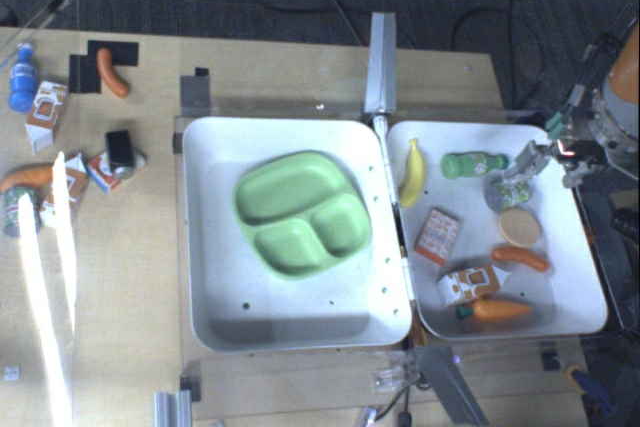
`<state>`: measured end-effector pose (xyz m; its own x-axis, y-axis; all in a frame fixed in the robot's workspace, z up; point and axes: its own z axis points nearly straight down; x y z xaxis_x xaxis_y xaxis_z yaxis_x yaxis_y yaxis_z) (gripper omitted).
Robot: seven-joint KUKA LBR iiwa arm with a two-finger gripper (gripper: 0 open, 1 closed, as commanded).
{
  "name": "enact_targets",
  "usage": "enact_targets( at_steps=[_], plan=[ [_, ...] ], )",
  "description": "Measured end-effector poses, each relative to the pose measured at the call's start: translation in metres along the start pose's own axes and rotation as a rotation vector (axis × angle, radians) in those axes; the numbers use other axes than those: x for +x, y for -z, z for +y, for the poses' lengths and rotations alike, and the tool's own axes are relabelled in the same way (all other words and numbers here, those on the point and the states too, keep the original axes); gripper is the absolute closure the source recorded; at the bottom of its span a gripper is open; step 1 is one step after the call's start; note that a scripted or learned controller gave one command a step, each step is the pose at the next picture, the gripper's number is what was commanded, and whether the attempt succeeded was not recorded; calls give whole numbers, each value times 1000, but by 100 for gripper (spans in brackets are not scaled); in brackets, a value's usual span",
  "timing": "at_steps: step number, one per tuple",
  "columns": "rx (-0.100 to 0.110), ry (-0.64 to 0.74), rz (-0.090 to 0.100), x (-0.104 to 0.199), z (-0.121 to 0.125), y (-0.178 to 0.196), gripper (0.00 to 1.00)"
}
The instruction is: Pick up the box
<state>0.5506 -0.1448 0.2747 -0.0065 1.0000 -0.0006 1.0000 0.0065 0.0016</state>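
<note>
The box (437,235), small and flat with a red-and-white grid print, lies in the right bin (590,310) left of its middle. My gripper (522,167) hangs over the bin's upper right part, above a grey round object (498,196). It is well to the right of the box and farther back, and nothing shows in its grasp.
Sharing the right bin are a banana (411,172), a green bottle (473,163), a tan disc (519,227), a sausage (520,258), a small carton (470,283) and a carrot (500,311). The left bin (215,315) holds a green divided plate (303,213). Loose items lie on the bench at far left.
</note>
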Motion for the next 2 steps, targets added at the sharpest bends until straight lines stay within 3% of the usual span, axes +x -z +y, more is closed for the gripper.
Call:
enact_targets(
  at_steps=[1,2],
  plan=[
    [0,221,1,68,-62,-75,0],
    [-8,65,1,57,-56,-187,0]
  ],
)
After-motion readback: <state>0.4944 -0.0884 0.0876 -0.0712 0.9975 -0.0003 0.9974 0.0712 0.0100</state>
